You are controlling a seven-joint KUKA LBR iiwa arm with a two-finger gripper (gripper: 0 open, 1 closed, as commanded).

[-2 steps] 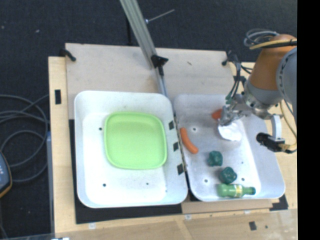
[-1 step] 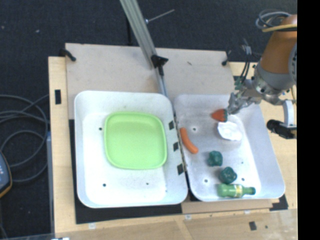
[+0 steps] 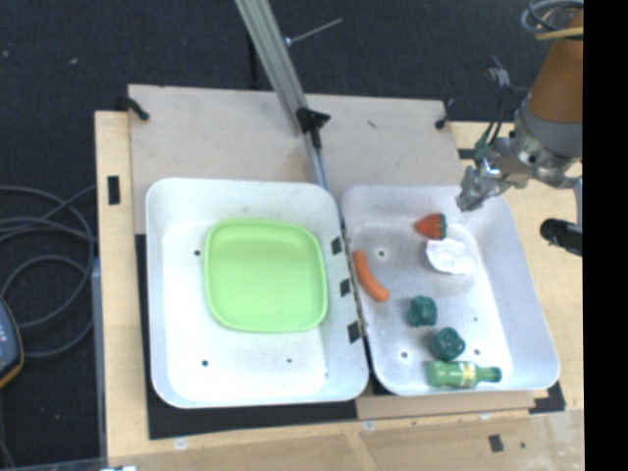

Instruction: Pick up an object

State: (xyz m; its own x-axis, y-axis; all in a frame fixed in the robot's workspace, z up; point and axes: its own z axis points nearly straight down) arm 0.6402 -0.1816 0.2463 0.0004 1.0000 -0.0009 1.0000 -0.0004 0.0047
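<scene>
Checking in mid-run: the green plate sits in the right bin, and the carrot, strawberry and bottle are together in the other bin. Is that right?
Not quite. The camera view shows the green plate in the left bin, not the right one. The rest holds: the carrot, strawberry and bottle lie together in the other bin, the right bin.

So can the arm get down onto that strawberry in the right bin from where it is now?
Probably yes. The gripper hangs just up and right of the strawberry, with nothing between them. The white object sits close below the strawberry, so the jaws may bump it on the way down.
</scene>
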